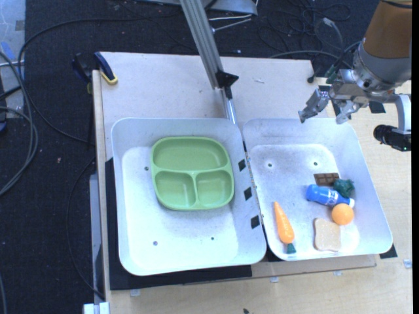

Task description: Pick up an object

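Note:
My gripper [327, 109] hangs above the far edge of the right bin [288, 156], its two fingers spread apart with nothing between them. Well below it in that bin lie a carrot [283, 223], a blue bottle [323, 195], an orange ball [342, 214], a slice of toast [327, 235], a brown chocolate bar [326, 178] and a dark green piece [344, 188]. All of them cluster at the bin's near right corner, apart from the gripper.
The left bin [131, 195] holds a green divided plate [192, 172]. A slanted metal pole [206, 44] rises from between the bins at the back. Cables lie on the dark floor around the bench.

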{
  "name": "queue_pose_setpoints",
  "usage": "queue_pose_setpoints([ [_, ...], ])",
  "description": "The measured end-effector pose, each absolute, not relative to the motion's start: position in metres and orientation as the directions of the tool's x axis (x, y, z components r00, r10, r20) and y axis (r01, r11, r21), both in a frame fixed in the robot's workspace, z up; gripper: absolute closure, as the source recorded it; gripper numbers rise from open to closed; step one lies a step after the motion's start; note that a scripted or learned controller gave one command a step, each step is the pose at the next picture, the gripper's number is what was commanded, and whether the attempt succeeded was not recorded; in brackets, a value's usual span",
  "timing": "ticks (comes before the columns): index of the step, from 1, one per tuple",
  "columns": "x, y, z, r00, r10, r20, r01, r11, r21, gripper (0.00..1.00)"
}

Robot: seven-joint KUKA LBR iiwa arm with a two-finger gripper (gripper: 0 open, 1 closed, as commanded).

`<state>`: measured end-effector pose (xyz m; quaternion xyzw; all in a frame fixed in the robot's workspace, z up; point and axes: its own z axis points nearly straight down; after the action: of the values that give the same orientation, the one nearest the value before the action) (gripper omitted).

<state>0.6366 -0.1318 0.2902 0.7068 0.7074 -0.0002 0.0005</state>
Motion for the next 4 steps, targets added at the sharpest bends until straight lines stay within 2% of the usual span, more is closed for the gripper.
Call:
queue_pose_setpoints([
  [3,0.636,-0.133,0.139,0.001,1.000,-0.001,1.000,-0.001,-0.004,0.00],
  [4,0.638,-0.132,0.153,0.000,1.000,-0.001,1.000,0.000,0.002,1.00],
])
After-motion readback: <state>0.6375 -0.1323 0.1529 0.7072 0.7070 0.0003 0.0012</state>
